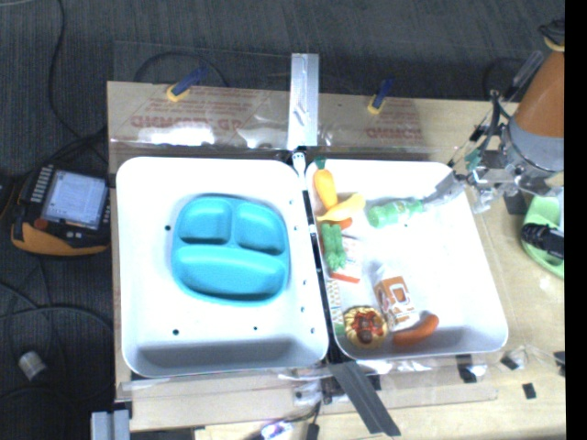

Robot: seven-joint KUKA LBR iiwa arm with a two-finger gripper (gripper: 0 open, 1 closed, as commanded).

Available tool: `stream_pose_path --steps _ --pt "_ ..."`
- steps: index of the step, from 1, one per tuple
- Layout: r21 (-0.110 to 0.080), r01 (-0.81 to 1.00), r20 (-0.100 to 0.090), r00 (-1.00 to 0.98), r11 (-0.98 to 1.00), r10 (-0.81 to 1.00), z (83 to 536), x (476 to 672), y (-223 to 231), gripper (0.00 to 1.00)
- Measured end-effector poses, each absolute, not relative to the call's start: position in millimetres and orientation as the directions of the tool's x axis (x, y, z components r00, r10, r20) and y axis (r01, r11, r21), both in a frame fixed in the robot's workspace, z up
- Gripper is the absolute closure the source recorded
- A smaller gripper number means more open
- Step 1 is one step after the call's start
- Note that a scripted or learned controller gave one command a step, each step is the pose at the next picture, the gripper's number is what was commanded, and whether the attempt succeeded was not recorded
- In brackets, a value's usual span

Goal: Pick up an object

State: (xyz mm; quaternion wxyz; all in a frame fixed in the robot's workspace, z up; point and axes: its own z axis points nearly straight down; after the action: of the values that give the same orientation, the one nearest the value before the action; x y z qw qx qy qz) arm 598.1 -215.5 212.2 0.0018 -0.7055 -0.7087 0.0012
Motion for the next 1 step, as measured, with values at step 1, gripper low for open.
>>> stream_pose_path --steps 1 --pt "0.003 0.997 0.000 0.083 -0.083 0.997 129.1 515.8 -167.8 0.00"
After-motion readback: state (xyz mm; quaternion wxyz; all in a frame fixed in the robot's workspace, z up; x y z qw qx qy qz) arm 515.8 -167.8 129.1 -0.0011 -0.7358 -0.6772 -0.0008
